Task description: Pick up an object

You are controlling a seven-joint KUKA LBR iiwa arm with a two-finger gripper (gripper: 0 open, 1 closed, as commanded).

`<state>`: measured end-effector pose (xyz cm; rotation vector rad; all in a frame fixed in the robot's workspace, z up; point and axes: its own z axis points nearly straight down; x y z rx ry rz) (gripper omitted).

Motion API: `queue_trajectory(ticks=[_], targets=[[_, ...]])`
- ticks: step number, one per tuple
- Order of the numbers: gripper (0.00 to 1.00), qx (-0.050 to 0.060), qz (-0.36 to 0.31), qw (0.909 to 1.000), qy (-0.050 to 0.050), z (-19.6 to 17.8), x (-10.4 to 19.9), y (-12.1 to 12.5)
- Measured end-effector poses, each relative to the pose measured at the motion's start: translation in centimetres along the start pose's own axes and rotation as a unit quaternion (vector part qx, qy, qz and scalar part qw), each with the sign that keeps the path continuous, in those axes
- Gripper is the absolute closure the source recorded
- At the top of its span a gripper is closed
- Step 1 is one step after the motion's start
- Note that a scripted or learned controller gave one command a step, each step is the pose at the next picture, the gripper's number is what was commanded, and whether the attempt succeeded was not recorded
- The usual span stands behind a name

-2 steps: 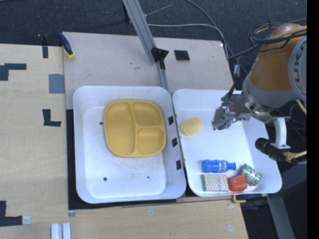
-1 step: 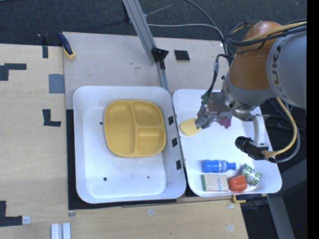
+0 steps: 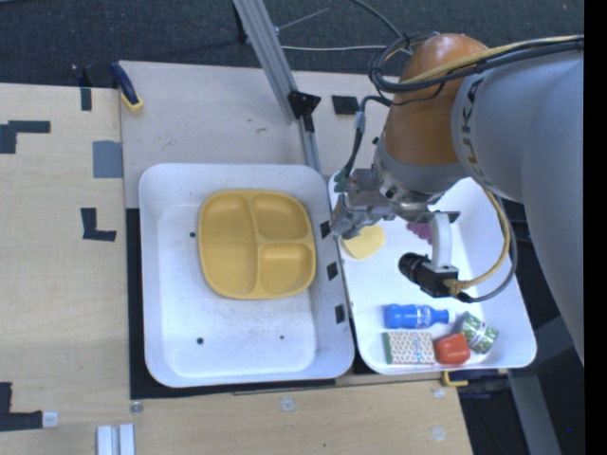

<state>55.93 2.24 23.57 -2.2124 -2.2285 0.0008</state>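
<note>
Hovering end effector (image 3: 353, 218) above yellow object (image 3: 364, 243), right bin (image 3: 517, 349); finger spread indiscernible.

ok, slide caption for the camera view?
Gripper over pale yellow object in right bin; yellow divided plate in left bin.

One fixed camera above the bench (image 3: 57, 254) — looking down, slanted, on both bins (image 3: 161, 349).

You see a matt yellow plastic tray (image 3: 256, 244) in a smooth white plastic bin (image 3: 171, 282), and the glossy grey arm (image 3: 531, 121) at three o'clock.
</note>
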Motion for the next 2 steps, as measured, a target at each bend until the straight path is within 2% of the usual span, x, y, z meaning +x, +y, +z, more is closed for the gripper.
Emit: queue_trajectory(ticks=[1,2], targets=[[1.0,0.0,0.001,1.0,0.0,1.6,4.2,2.5],[1.0,-0.001,0.001,1.0,0.0,1.1,8.0,4.5]])
